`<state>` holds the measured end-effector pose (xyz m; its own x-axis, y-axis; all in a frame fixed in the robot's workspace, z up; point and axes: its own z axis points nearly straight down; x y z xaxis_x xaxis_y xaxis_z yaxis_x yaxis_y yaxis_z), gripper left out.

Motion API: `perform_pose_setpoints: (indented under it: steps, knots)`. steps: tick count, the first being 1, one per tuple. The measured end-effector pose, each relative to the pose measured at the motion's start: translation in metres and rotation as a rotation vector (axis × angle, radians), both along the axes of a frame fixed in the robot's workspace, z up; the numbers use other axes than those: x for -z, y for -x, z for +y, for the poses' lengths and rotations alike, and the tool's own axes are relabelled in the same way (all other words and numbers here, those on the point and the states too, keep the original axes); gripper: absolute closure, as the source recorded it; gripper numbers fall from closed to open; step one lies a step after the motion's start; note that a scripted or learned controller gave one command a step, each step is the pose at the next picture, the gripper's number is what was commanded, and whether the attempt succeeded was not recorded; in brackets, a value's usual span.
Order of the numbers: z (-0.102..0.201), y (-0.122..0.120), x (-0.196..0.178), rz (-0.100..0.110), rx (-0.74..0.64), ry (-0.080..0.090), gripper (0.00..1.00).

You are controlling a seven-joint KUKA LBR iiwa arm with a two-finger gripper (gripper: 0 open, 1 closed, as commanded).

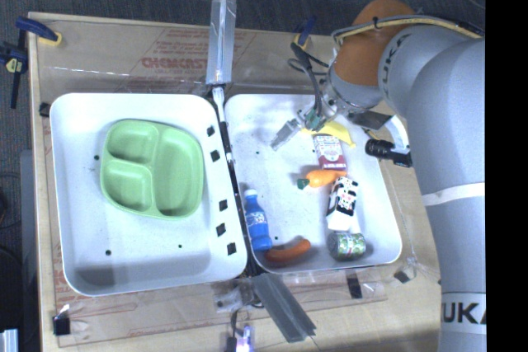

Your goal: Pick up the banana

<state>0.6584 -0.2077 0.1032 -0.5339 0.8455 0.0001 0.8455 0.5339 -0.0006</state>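
Since the banana (pixel 337 133) lies at the right bin's (pixel 272 115) far edge, half under the wrist and touching the red carton (pixel 327 151), the claw (pixel 299 126) should close squarely across it, clear of the carton. How wide the claw stands I cannot tell.

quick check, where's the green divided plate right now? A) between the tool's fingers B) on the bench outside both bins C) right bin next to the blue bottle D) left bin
D: the green divided plate lies flat inside the left bin, while the blue bottle and the other small items sit in the right bin.
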Motion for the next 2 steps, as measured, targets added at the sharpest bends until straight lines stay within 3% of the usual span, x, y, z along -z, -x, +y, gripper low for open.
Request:
perform_pose_setpoints:
  steps: [1, 2]
  knots:
    - [0.0, 0.0, 0.009, 0.001, -0.035, -0.001, 0.0]
    - [0.0, 0.0, -0.006, -0.003, -0.092, 0.001, 0.0]
